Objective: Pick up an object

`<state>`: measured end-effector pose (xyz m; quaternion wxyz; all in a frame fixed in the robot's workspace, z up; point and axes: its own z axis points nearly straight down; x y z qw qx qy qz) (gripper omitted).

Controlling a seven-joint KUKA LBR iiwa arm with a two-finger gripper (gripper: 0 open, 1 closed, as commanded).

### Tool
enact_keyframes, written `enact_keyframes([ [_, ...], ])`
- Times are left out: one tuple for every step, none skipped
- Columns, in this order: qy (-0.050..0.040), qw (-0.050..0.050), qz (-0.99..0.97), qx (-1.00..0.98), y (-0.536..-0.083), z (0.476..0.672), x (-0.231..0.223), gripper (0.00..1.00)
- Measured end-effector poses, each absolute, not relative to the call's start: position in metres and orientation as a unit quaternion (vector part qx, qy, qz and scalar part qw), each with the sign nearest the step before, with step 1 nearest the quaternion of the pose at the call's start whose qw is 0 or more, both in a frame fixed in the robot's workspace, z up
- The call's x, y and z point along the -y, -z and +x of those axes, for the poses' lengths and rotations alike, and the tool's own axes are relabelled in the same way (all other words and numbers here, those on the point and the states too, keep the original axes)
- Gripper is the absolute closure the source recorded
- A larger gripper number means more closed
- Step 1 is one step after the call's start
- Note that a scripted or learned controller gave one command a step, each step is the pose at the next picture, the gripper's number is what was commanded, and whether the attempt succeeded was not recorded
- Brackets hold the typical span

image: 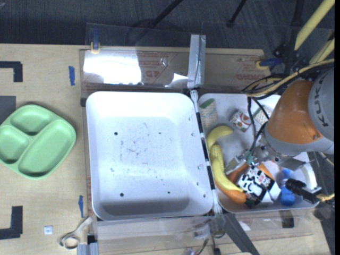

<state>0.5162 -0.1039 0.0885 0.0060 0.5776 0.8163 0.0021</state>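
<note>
While I watch the fixed overhead feed, these are my readings.

Arm: I see the grey arm (297,116) with its orange band reaching in from the right, over the right bin (226,101).
Gripper: the gripper (255,182) is down among the clutter in the right bin, with a black-and-white patterned part at its tip; I cannot tell how it stands or whether anything is in it.
Banana: a yellow banana (217,155) lies curved along the right bin's left side, just left of the gripper.
Orange item: an orange object (234,194) sits touching the banana's lower end, partly under the gripper.
Blue item: a small blue object (287,197) rests near the bin's front right.
Small packages: a pale cup (207,110) and a red-and-white carton (241,121) lie toward the bin's back.
Left bin: I see the left bin (101,110) with only dark specks on its floor.
Bench: a green divided plate (34,141) sits well left of both bins.
</note>
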Motion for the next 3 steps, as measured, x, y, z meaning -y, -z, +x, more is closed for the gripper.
enact_keyframes([
  [-0.0037,0.007,0.578,-0.816,-0.098,0.517,0.104,1.00],
  [-0.0005,0.001,0.585,-0.811,-0.102,0.601,0.133,1.00],
  [-0.0003,0.002,0.673,-0.739,-0.191,0.668,0.085,1.00],
])
